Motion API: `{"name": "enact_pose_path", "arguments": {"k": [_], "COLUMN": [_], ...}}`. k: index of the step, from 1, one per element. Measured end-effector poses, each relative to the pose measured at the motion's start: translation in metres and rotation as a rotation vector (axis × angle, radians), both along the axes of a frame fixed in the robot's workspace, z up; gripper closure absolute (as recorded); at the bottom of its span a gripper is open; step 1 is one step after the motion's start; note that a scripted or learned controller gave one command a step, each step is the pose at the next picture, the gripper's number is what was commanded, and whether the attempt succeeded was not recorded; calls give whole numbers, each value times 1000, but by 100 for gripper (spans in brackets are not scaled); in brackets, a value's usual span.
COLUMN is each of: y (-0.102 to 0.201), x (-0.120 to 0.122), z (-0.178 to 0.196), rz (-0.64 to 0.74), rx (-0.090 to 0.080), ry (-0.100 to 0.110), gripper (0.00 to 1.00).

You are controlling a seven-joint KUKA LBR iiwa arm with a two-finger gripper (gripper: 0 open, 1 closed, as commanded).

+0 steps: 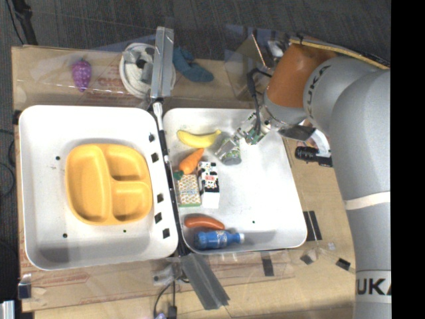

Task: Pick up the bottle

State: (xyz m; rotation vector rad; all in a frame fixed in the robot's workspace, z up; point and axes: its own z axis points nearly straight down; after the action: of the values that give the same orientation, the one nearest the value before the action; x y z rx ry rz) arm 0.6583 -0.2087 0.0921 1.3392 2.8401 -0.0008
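Lying on its side at the near edge of the right bin (279,198), the blue bottle (218,239) has not been picked up, so by my reckoning the whole job is yet to do: reach, close, lift. It rests just in front of a red sausage-shaped toy (204,222), the two touching or very nearly so, and both sit tight against the bin's front wall. The tool (247,135) is at the far end of that same bin, well apart from the bottle, beside a small grey-green object (230,153) and not far from the banana (197,138) and the carrot (190,161). I cannot tell how the tool is set; it is too small and cluttered to read. The grey arm (352,125) comes in from the right, orange band (292,78) bent over the bin's far corner, wrist angled down and leftward. The left bin (40,131) holds a yellow divided plate (109,183).
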Motion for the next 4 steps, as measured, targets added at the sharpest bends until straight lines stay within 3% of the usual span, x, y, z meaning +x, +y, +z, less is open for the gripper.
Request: {"name": "enact_pose_path", "arguments": {"k": [1, 2, 3, 4], "y": [0, 27, 0, 44], "x": [2, -6, 1, -18], "z": [10, 1, 2, 1], "rz": [5, -288, -20, -354], "rx": [-1, 0, -1, 2], "ry": [-3, 0, -4, 0], "gripper": [100, 100, 100, 100]}}
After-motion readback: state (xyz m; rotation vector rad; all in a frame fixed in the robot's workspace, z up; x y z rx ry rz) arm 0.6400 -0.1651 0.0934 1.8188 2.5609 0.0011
